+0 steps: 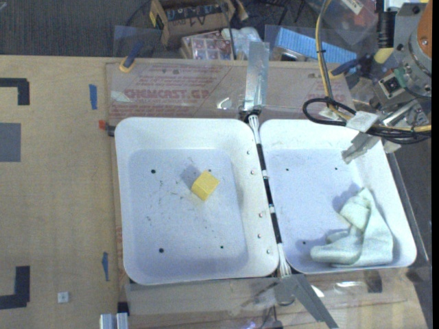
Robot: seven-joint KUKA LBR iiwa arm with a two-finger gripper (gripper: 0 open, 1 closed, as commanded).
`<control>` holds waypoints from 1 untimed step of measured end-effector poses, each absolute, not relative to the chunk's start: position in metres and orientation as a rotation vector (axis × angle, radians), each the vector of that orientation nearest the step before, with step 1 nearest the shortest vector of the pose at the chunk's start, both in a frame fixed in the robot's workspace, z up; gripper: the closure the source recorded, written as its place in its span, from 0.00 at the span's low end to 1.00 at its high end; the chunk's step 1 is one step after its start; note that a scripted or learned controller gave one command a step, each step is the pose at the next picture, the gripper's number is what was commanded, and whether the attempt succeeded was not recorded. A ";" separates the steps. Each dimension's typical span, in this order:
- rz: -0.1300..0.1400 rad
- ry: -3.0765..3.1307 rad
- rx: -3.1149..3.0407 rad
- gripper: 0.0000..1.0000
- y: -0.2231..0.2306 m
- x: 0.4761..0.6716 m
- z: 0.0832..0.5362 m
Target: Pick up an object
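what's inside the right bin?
A crumpled pale cloth lies in the right bin, toward its near right corner. Anything beneath its folds is hidden. The gripper sits over the bin's far right edge.

Robotics lab: cluttered bench, cables, white bins.

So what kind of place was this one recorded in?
Probably a robotics lab or workshop: two white bins on a wooden bench with tape markers, looping cables by the gripper, and cluttered boxes behind.

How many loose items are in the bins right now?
2: a yellow block near the middle of the left bin, and a pale cloth in the right bin's near right corner.
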State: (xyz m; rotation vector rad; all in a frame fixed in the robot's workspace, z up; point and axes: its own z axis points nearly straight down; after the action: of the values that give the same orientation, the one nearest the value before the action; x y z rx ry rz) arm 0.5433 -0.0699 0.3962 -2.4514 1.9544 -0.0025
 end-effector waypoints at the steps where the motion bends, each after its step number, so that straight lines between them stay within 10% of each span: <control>1: -0.001 1.366 -2.823 0.00 0.020 0.525 0.428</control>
State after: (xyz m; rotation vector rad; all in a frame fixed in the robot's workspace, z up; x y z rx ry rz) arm 0.5252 0.0201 0.4280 -2.8235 1.3658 -0.0008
